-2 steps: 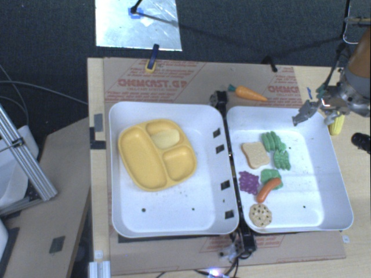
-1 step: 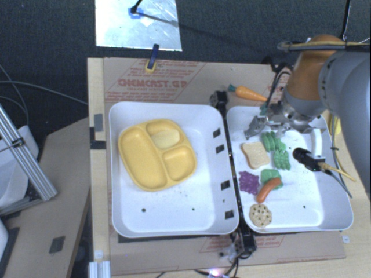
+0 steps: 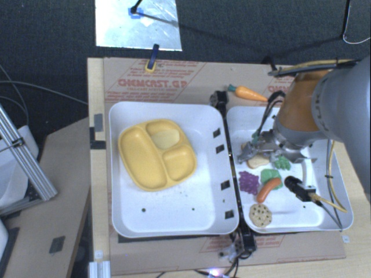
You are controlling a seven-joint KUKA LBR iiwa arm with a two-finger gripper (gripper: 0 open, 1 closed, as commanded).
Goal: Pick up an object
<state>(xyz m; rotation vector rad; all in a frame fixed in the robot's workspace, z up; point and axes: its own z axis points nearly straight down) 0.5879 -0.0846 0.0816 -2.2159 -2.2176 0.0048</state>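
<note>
My gripper (image 3: 253,151) is low in the right bin (image 3: 333,213), near that bin's left side. Just under it lies a tan flat piece (image 3: 258,162). To its right is a green leafy toy (image 3: 282,163), with another green piece (image 3: 269,175) below. Purple grapes (image 3: 248,182) lie close to the bin's left wall. An orange-red sausage-like toy (image 3: 268,189) lies slanted beside the grapes. A chocolate-chip cookie (image 3: 261,215) sits at the front of the bin. The arm's grey body hides the bin's far right part.
The left bin (image 3: 124,210) bears a yellow divided plate (image 3: 157,153). A toy carrot (image 3: 249,93) lies on the cardboard behind the right bin. A blue and yellow item (image 3: 152,58) lies at the bench's far edge.
</note>
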